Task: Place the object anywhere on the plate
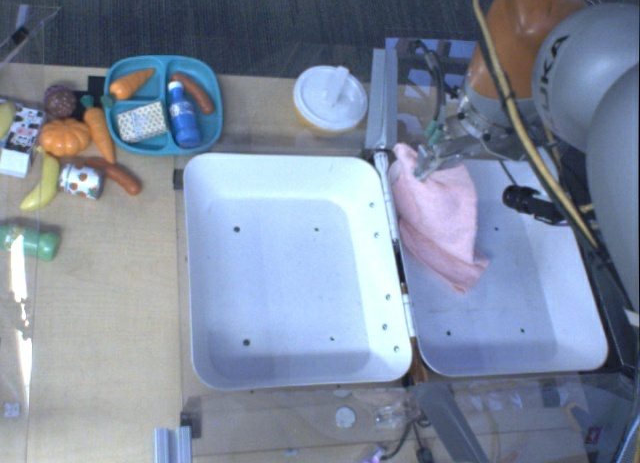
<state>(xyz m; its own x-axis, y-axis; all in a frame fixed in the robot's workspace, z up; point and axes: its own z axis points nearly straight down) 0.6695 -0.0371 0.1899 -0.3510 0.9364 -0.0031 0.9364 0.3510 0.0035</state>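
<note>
A: We logged the arm first, the biggest thing in view: grey, with its orange band, reaching in over the far right corner of the right bin.

B: And we took the right bin as our landmark. What did we note beside it?

A: The left bin sat touching it along the shared rim. We recorded no items on its white floor.

B: The task's object?

A: The pink cloth lay inside the right bin, against its left wall, draped from the far left corner down toward the middle of the floor. Its top end was bunched and lifted.

B: The pincer?

A: The gripper hung over that far left corner of the right bin, and we saw its fingers closed on the cloth's upper edge.

B: Anything beyond the bin?

A: Well to the left of the right bin, past the other bin, we noted a blue sectioned plate holding toy food. Just beyond the right bin's far left corner stood a white lidded cup. Loose toy vegetables lay farthest left on the bench.
</note>
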